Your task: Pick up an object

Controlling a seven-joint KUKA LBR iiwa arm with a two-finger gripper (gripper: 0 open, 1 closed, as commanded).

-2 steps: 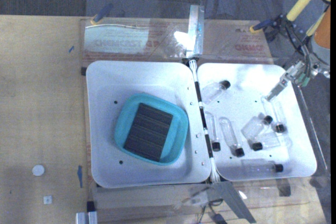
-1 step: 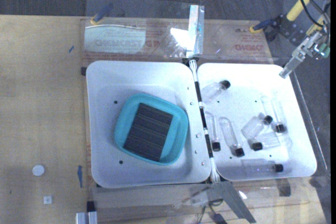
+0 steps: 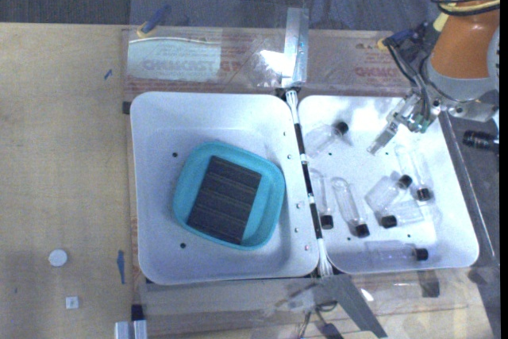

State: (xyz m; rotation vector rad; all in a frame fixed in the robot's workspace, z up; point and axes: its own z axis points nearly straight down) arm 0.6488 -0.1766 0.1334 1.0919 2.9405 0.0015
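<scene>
The gripper (image 3: 386,137) hangs over the right bin (image 3: 460,246) toward its two o'clock corner; whether its fingers are spread or pressed together I cannot tell. Clear vials with black caps (image 3: 386,194) lie scattered below it — from the bin's centre down to six o'clock. The left bin (image 3: 151,171) holds a teal tray (image 3: 189,175) bearing a dark ribbed block (image 3: 226,198). A taped label (image 3: 175,58) at the bench's twelve o'clock edge is too blurred to read.

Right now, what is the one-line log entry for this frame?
gripper above right bin, no object held | clear vials in right bin | teal tray in left bin
</scene>
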